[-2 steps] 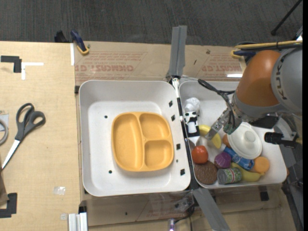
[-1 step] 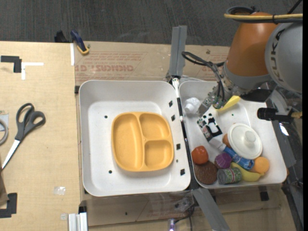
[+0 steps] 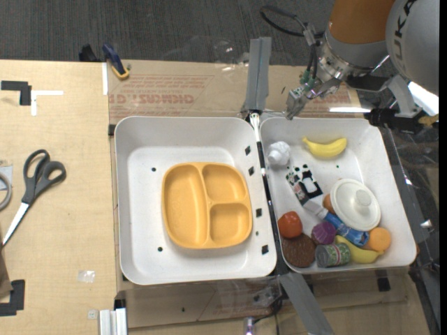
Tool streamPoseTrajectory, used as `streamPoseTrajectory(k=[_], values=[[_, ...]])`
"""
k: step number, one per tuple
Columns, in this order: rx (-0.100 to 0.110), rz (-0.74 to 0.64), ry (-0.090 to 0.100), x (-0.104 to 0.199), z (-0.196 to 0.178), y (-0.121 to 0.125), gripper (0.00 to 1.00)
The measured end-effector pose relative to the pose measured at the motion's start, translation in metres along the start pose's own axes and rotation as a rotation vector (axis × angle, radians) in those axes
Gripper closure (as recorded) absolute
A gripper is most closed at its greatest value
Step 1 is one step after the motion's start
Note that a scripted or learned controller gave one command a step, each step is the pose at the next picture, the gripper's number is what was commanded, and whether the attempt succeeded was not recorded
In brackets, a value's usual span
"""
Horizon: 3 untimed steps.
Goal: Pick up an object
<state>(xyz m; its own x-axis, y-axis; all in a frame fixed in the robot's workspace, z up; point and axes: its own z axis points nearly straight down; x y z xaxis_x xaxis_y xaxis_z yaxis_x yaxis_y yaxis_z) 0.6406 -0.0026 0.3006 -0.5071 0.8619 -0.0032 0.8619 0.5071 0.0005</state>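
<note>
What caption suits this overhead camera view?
Pincer hovers over the right bin's far rim; a banana lies below.

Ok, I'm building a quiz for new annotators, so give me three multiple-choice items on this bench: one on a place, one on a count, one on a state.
1. Where does the yellow divided plate lie?
A. left bin
B. right bin
C. bench

2. How many compartments has the plate?
A. two
B. three
C. five

3. Where is the gripper?
A. pressed on the plate
B. above the right bin's far rim
C. beside the scissors

Answers: 1 A, it sits in the left bin. 2 B, two small, one long. 3 B, it hangs behind the banana.
</note>
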Motion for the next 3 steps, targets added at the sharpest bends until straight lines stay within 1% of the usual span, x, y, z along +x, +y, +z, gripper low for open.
streamPoseTrajectory(k=[1, 2, 3], values=[[0.001, -0.376, 0.002, -0.022, 0.086, -0.056, 1.00], [-0.001, -0.248, 0.000, 0.013, 0.030, -0.004, 1.00], [-0.001, -0.706, 0.000, -0.024, 0.027, -0.059, 1.00]])
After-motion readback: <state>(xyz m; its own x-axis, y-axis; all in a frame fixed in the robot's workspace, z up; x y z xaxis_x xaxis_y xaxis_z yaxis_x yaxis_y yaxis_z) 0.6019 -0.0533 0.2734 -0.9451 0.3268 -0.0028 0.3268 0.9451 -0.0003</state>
